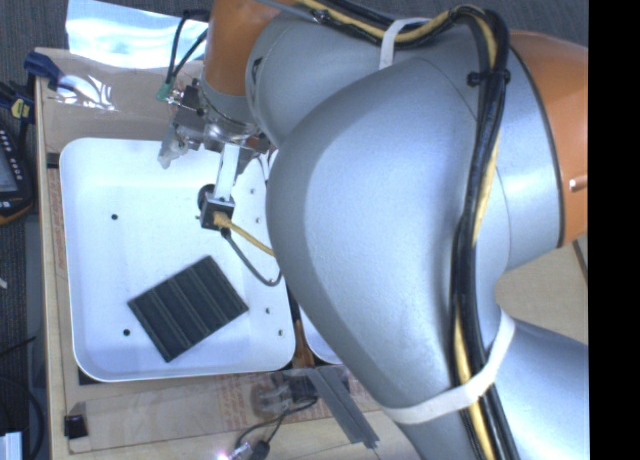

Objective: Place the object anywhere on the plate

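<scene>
The grey arm (400, 208) takes up most of the right half of the camera view, its broad curved housing hiding nearly all of the right bin (316, 350), of which a narrow white sliver shows under the arm's lower left edge. A black and yellow cable bundle (480, 128) runs along the housing, held by white straps. The orange band (238, 38) sits at the top centre, and below it the wrist ends in the claw (197, 178), which hangs over the upper right part of the left bin (66, 208). The claw is seen from an awkward angle, partly against the white of the bin, so I cannot tell whether it is spread or pressed together, and I see nothing in its grip. A thin yellow wire (250, 240) loops from its lower end back toward the arm.

1 dark ribbed slab (188, 308) lies flat on the floor of the left bin, in its lower half, turned at a slant to the bin walls. It is well apart from the claw, lower and somewhat left of it. 2 small dark dots mark the bin floor to the slab's left.

The wooden counter (150, 403) frames the bin. A crinkled clear plastic sheet (120, 36) lies past the bin's far edge.
</scene>
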Robot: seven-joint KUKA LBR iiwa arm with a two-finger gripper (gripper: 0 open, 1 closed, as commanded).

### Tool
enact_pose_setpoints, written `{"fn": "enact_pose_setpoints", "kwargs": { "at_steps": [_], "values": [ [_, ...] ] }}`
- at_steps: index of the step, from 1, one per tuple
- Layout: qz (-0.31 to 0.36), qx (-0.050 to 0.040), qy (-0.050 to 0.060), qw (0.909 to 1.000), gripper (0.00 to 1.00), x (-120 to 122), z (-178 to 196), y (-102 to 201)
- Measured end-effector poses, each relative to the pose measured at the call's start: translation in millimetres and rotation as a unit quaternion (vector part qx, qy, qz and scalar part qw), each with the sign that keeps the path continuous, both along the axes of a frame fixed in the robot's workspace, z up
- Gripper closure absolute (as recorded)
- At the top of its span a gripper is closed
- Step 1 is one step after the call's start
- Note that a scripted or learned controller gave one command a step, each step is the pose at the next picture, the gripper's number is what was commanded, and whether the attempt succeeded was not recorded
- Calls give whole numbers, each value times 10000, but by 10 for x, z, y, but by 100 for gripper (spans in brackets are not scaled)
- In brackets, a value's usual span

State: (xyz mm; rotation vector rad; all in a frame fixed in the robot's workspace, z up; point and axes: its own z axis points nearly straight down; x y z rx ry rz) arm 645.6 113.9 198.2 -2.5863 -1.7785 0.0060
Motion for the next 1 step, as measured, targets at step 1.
{"fn": "enact_pose_setpoints", "kwargs": {
  "at_steps": [1],
  "values": [
    [-251,1,-8,9997,100,97,244,669]
  ]
}}
